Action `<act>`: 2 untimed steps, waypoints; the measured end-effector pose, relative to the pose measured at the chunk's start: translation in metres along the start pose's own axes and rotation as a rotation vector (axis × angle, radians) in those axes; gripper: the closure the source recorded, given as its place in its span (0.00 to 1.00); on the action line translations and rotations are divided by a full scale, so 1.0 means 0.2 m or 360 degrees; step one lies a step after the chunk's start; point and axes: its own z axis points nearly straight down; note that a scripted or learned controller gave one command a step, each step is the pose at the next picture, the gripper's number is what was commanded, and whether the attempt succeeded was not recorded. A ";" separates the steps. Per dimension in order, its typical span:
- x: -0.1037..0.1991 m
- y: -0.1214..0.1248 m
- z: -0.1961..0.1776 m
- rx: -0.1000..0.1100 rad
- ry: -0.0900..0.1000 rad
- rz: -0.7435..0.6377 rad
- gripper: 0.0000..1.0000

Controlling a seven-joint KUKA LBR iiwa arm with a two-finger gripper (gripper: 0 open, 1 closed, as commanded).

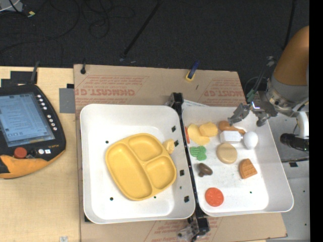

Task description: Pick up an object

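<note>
Spread fingers (251, 113) hover empty over the right bin's (280, 185) crowded far edge.

A yellow tray (141, 164) lay in the left bin (96, 150); toy foods filled the right bin (275, 185), the gripper (251, 113) hovering above its far edge.

Your arm (295, 59) comes in from the right, its orange band uppermost and the grey wrist below it, slanting down toward the right-hand bin (275, 195). You see the gripper (251, 113) hanging over that bin's far right corner, its two dark fingers (238, 116) spread apart with nothing between them.
</note>
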 end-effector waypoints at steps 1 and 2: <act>0.04 -0.03 0.25 -0.0001 0.0002 0.0004 0.00; 0.03 -0.04 0.56 -0.0001 0.0000 -0.0001 0.00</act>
